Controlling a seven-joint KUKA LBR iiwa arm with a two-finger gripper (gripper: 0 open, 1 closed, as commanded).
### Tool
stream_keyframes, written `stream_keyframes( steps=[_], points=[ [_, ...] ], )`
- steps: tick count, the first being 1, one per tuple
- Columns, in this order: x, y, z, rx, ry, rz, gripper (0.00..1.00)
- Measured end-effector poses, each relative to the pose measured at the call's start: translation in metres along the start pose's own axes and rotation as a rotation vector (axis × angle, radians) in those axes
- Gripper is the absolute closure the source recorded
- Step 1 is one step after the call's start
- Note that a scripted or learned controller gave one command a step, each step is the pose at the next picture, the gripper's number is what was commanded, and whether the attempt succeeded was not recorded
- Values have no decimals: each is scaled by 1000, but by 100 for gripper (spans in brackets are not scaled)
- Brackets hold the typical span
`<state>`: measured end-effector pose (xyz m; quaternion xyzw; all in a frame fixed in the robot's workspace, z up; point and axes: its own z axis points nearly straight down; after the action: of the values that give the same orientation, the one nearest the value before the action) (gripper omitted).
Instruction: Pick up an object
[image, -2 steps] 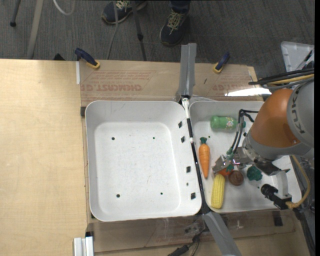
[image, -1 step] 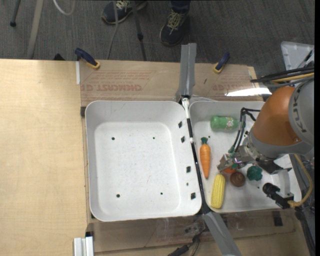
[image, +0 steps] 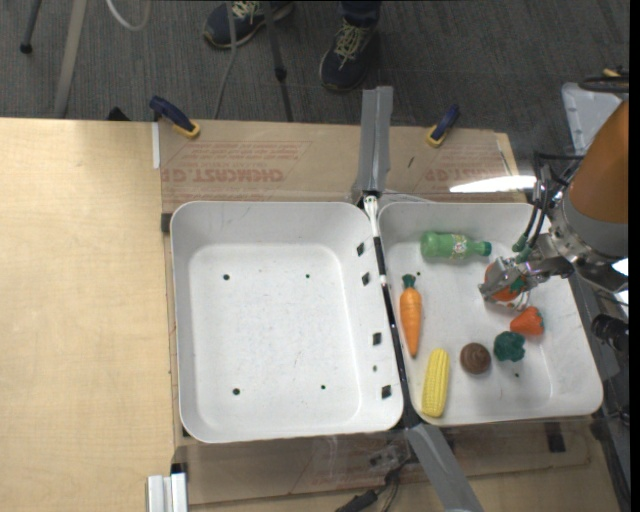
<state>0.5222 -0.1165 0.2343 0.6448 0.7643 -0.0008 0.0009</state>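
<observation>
The tabletop (image: 70, 300), pale wood on the left with a sheet of brown cardboard (image: 260, 165) under the bins, carried two shallow white bins side by side. The left bin (image: 185, 300) lay toward nine o'clock of the view, with only small dark holes marking its floor. The right bin (image: 575, 385) lay toward three o'clock and held all the objects. The arm (image: 605, 190), its orange band showing, reached in from the three o'clock edge and hung over the upper right part of that bin. A green bottle (image: 452, 246) lay on its side at the bin's twelve o'clock. A carrot (image: 410, 314) lay lengthwise near the bin's nine o'clock wall, and an ear of corn (image: 435, 382) lay just at its five o'clock. The tool (image: 507, 282) sat low over the bin floor at the four o'clock of the bottle, pressed among a small red and orange object (image: 510, 290); whether it was spread or closed, and whether it gripped that object, could not be told. An orange piece (image: 526, 322) lay just at the tool's five o'clock, a green broccoli floret (image: 510, 346) just below that, and a brown round object (image: 475, 358) beside the broccoli at its eight o'clock.
</observation>
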Motion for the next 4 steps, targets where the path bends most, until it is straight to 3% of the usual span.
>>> stream_keyframes(
  steps=[1,2,3,4],
  points=[
    [94,20,44,5,2,217,100],
    [64,-32,-105,0,-1,15,100],
    [22,-31,102,4,3,-69,100],
    [91,46,-30,2,1,60,100]
  ],
)
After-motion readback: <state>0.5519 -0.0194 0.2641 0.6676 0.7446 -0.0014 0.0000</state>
